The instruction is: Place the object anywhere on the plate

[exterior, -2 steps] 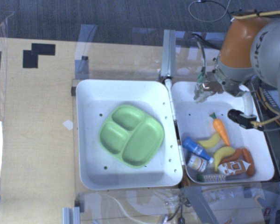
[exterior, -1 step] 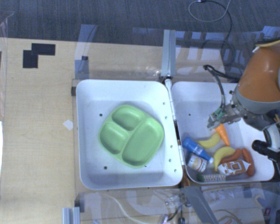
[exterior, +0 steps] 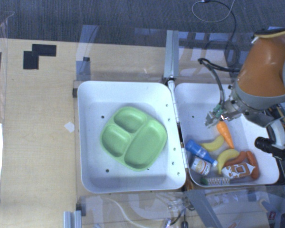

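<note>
Pale wooden bench (exterior: 38, 127) bears two white bins (exterior: 92, 175), grey carpet (exterior: 109, 6) behind

Worktop with two white bins

The light wood worktop (exterior: 38, 141) carries two shallow white bins side by side, touching along a shared edge. The left bin (exterior: 92, 175) sits near the centre of the view; the right bin (exterior: 192, 99) lies just beside it. A black stepped marker (exterior: 38, 56) lies flat at the far left. Clear panels stand along the worktop edges
</note>
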Tool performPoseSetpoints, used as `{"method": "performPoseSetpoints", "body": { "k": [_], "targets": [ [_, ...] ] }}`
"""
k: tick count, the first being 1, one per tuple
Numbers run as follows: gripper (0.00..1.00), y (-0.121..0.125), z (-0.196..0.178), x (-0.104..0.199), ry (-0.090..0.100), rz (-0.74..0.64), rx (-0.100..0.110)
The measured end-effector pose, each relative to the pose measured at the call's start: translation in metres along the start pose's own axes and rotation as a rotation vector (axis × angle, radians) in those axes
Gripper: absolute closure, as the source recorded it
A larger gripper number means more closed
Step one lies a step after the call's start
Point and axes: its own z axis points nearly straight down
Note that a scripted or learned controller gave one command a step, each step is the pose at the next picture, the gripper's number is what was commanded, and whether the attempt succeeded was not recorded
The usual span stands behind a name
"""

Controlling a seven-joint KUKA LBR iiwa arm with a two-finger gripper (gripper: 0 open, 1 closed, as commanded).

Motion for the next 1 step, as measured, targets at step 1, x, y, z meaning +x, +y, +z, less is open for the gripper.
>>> {"method": "performPoseSetpoints", "body": {
  "k": [1],
  "targets": [
    [1.0, 0.0081, 0.0506, 0.095, 0.002, -0.066, 0.004]
  ]
}}
